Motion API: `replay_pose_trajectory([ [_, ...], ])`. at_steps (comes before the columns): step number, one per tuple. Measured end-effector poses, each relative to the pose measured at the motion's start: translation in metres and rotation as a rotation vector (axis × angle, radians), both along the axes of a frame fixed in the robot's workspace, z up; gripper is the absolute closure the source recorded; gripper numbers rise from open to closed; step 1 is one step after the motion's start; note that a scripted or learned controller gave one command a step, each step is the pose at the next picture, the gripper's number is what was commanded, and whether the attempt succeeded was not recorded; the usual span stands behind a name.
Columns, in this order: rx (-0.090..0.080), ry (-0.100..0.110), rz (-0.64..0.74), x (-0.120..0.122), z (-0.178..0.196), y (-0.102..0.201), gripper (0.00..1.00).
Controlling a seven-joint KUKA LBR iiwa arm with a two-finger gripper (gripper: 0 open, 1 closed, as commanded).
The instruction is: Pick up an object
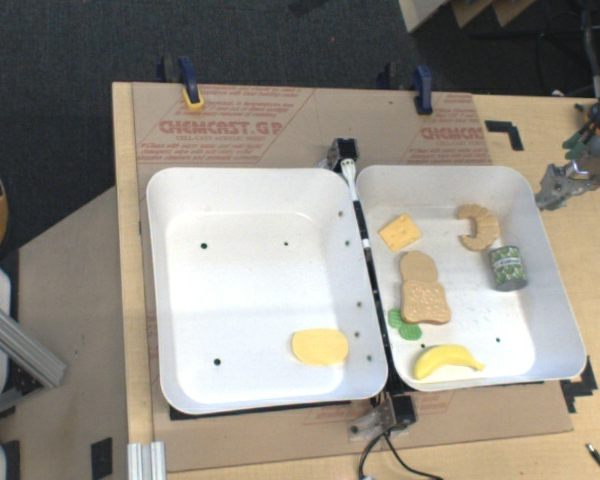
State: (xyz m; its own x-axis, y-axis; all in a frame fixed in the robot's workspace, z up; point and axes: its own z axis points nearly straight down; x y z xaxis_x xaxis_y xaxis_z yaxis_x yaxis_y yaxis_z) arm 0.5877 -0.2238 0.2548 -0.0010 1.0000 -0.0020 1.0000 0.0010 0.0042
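Listing the contents at this moment. Desk: brown board with red lettering, two blue clamps along its upper edge.

Left bin: one item, a flat yellow disc near its lower right corner.

Right bin: seven items.
- Cheese wedge, upper left of the bin, well apart from the rest.
- Tan curved pastry, upper middle.
- Green patterned can, just below and right of the pastry, close to the right wall.
- Tan oval, centre, touching the bread slice beneath it.
- Small green piece, just beside the bread's lower left corner.
- Banana, lower middle, near the front wall.

Arm: metal parts of the wrist and the jaws sit at the right edge of the frame, outside the right bin and above its upper right corner. Their opening cannot be told at this size and angle; nothing is seen between them.

Step in hand, by judgement: approach. No object is chosen or lifted, so the task is at its start.

Next move calls for: travel leftward over the right bin, a choice of target, and a descent squarely over it. The can and the pastry lie nearest. The cheese and banana stand free of neighbours and look the cleaner picks; the oval and bread touch, so a grasp there risks catching both.
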Motion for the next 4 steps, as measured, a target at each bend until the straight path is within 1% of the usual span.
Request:
replay_pose_trajectory([
  [1, 0.000, -0.001, 0.000, 0.005, 0.017, 0.000, 1.00],
  [2, -0.001, -0.001, -0.001, -0.004, 0.036, 0.000, 1.00],
  [3, 0.005, 0.009, 0.003, 0.027, -0.016, 0.036, 1.00],
  [4, -0.006, -0.012, -0.002, 0.047, 0.114, -0.002, 1.00],
])
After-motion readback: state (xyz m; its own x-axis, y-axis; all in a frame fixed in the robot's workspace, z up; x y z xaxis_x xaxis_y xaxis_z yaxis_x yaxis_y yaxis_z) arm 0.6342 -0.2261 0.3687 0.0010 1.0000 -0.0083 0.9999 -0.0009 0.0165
